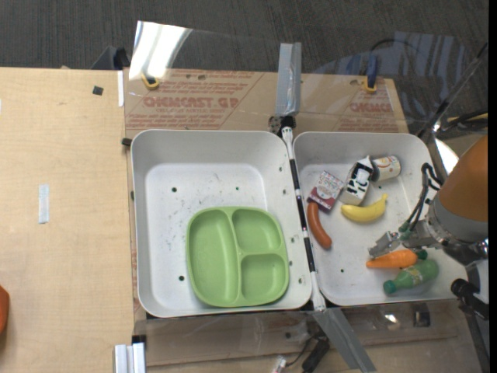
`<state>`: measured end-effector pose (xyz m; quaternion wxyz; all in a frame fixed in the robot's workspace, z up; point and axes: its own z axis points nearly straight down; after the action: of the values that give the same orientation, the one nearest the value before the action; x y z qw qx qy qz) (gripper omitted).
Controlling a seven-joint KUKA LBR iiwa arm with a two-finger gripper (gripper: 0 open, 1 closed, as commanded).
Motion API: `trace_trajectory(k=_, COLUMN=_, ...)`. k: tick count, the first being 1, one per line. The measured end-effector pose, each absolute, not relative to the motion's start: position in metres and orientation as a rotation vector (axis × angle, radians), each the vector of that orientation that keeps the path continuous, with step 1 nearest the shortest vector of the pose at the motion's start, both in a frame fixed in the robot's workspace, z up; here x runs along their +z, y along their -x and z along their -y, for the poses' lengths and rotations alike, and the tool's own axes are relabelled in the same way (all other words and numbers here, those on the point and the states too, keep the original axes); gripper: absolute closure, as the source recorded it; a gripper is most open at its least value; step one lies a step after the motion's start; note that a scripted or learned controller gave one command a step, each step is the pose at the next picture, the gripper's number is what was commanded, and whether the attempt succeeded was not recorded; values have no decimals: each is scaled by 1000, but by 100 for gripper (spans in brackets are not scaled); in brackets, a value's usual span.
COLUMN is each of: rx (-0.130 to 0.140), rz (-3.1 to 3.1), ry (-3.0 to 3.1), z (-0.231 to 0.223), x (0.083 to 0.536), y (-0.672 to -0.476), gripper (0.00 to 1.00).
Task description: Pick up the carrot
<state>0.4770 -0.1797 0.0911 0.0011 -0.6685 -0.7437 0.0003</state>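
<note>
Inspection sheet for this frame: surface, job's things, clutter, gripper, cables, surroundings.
Surface: two white bins side by side, left bin and right bin.
Job's things: carrot lies in the right bin, beside the green bottle.
Clutter: banana, sausage, small carton, can, packet in the right bin; green divided plate in the left bin.
Gripper: gripper right above the carrot; grasp unclear.
Cables: black cable along the arm.
Surroundings: cardboard sheet behind the bins.
</note>
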Motion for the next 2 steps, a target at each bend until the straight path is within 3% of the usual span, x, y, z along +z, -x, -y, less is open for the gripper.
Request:
trace_trajectory(k=1, rx=0, rz=2332, ry=2103, z=180, x=100, y=-477, gripper=100)
trace_trajectory(k=2, rx=1, rz=2332, ry=2102, z=180, x=100, y=-477, gripper=0)
